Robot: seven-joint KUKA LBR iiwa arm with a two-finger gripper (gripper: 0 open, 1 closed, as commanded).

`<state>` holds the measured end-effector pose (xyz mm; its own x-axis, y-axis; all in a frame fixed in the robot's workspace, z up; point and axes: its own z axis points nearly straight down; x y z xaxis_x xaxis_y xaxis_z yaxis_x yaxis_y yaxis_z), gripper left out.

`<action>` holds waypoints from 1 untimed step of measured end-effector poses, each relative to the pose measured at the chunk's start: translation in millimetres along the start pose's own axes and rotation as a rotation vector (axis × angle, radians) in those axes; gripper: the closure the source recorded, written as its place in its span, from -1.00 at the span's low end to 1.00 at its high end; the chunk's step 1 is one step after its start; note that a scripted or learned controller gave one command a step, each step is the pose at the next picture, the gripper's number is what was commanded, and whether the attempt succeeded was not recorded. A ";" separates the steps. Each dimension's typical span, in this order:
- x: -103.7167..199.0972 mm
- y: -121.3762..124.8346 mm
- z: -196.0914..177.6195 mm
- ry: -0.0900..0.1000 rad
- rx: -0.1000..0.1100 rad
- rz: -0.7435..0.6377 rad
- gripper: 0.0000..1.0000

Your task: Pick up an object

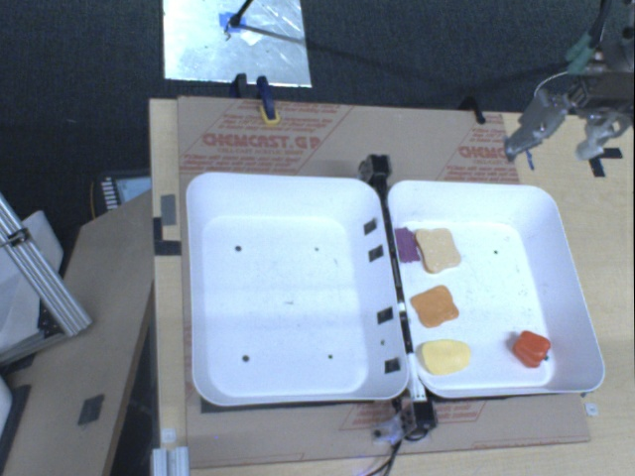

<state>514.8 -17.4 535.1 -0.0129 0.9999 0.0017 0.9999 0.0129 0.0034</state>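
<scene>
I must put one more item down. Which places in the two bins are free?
The left bin is bare between its walls. In the right bin, the middle is bare, between the tan piece and red block. Crowded: along the divider, with purple, orange, yellow pieces.

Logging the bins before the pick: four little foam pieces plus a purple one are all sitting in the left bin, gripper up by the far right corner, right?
Not quite: the camera view shows them in the right bin, not the left: tan piece, orange piece, yellow piece, red piece and purple piece. The gripper is by the far right corner.
</scene>
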 end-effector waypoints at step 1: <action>-5.0 0.3 -11.7 -0.002 -0.004 0.006 1.00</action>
<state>515.1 -22.4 546.8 -0.0073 1.0000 0.0000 0.9999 0.0073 0.0076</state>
